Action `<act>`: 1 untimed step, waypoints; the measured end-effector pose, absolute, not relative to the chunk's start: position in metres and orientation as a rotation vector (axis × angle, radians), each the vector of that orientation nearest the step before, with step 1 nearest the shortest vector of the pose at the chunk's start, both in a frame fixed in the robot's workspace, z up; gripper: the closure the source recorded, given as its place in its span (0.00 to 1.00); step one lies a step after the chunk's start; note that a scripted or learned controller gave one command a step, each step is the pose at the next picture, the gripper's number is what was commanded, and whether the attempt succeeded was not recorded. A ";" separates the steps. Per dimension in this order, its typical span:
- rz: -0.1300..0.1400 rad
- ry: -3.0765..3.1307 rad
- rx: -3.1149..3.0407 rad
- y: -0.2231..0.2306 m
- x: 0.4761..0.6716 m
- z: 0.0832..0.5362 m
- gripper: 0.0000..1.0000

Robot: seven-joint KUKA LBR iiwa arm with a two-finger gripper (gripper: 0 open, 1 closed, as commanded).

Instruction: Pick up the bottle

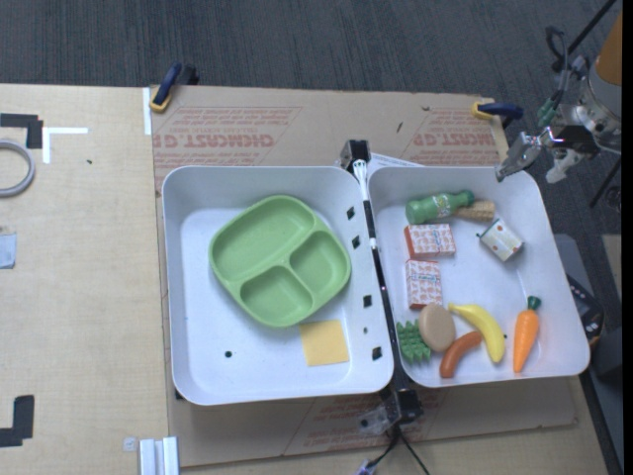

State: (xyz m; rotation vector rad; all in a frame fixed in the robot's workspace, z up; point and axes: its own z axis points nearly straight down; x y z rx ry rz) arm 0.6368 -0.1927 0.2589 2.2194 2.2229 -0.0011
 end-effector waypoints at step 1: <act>-0.002 2.226 2.215 -0.193 0.637 0.269 1.00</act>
